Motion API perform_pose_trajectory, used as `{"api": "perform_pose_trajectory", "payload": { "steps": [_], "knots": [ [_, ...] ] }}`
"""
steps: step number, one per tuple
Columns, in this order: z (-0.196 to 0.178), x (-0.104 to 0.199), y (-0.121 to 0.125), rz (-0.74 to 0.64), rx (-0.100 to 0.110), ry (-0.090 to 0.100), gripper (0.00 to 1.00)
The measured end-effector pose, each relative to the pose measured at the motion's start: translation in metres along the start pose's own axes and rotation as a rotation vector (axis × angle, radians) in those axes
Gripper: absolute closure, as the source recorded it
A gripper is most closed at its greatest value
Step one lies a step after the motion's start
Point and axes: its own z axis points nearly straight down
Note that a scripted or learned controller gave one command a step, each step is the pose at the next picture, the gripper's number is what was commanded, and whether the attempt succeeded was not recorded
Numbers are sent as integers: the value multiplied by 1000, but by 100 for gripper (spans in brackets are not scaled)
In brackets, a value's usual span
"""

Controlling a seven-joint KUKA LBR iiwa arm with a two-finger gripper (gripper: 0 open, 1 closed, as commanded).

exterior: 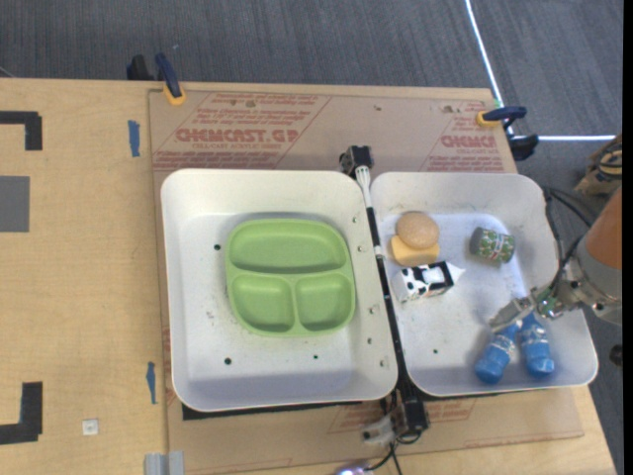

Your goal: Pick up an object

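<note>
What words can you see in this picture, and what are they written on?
"CHEMCAST GP" in red, on the brown board under the bins, upper left.
The same red print repeats at the board's upper right, cut off by the right bin: only "CHEMCA" reads.
Smaller red lines around both: too blurred to read.
Green can: label too small to read.
Blue bottles: no readable text.

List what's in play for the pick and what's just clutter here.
In play:
- gripper, low in the right bin
- two blue bottles just below it
- burger toy
- black-and-white cow toy
- green can

Lying about:
- green divided plate in the left bin
- orange clamps on the board
</note>
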Motion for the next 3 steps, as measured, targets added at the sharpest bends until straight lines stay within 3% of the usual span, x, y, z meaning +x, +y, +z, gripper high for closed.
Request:
{"api": "perform_pose_trajectory", "payload": {
  "steps": [1, 2, 3],
  "knots": [
    [-10, -3, -1, 3, -3, -10, 100],
    [-22, 52, 3, 57, 2, -9, 100],
    [-26, 99, 18, -166, 3, -9, 100]
  ]
}}
